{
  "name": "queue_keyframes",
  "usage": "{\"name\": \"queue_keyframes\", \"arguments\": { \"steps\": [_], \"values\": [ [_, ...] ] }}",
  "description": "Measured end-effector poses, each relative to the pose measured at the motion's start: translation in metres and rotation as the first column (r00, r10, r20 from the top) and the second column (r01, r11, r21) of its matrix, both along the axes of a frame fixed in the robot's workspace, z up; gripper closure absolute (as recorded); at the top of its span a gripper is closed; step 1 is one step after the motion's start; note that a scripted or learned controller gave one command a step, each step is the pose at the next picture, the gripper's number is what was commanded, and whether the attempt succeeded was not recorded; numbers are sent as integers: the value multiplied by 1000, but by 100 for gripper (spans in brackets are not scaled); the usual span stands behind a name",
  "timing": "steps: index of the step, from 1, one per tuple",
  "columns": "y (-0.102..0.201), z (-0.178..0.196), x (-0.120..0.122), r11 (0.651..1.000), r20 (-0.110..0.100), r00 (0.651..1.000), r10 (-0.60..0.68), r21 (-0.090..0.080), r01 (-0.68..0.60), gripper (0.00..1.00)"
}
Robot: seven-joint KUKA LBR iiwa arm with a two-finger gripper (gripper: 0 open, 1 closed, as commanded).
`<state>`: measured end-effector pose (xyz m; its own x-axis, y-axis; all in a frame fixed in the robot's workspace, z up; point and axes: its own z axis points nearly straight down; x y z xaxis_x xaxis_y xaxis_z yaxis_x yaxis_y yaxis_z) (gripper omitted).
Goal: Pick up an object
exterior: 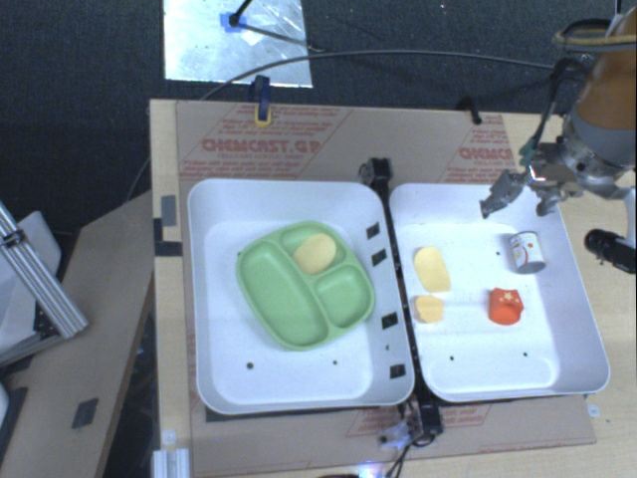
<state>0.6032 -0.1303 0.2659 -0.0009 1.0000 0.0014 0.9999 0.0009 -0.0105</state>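
Camera view, looking down on both bins. Left bin (224, 366): a green divided tray (304, 285) with a yellow piece (317, 253) lying in its far compartment. Right bin (557, 361): a pale yellow piece (431, 268) toward the left side, a smaller yellow chunk (429, 309) just near of it, an orange-red item (506, 306) further right, and a small silver can (526, 251) lying on its side beyond that, near the far right.

Gripper (525, 194) hanging above the far right corner of the right bin, fingers spread wide with nothing between them; one fingertip toward the left, the other close over the can's far side. Arm (602, 118) reaching in from the right, orange band visible above the wrist.

Judged step: approach, no pick yet made. Nearest candidate appears to be the silver can, just near of the open fingers. Next move likely calls for shifting slightly nearer, centring over the can, descending so the fingers straddle its body, then closing. Risk: a rounded can on its side may roll or slip away on contact.
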Motion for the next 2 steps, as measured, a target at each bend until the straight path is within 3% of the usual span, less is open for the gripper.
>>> {"name": "queue_keyframes", "arguments": {
  "steps": [1,2],
  "values": [
    [0,7,2,1000,12,1000,2,-2,-2,0],
    [-4,-36,0,1000,9,1000,0,-2,0,0]
  ]
}}
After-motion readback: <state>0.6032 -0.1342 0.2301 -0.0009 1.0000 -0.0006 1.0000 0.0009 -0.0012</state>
